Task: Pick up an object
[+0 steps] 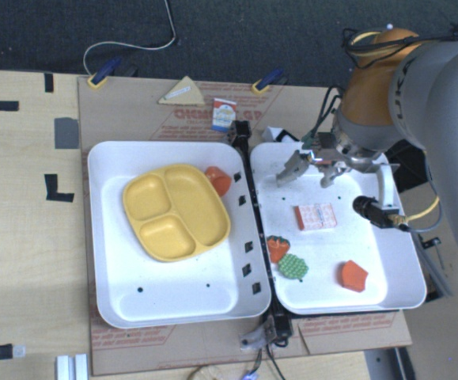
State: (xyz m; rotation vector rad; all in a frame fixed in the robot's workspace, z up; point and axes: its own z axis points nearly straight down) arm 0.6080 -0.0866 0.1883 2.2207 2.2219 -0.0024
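Note:
My gripper (310, 172) hangs over the back part of the right bin (403, 291), its two fingers spread open with nothing between them. Just in front of it a pink-and-white packet (316, 217) lies flat on the bin floor. An orange block (353, 275) rests near the bin's front right. A red strawberry-like piece (278, 248) and a green dotted piece (293, 267) sit together at the bin's front left. In the left bin (110, 291) a yellow divided plate (176, 210) lies tilted, with an orange-red item (220, 180) at its back right edge.
A small red-and-white carton (224, 115) and a beige wedge (183, 92) lie on the cardboard behind the bins. Black clips (249, 248) line the divider between the bins. The arm's grey body (418, 93) looms over the right bin's back right.

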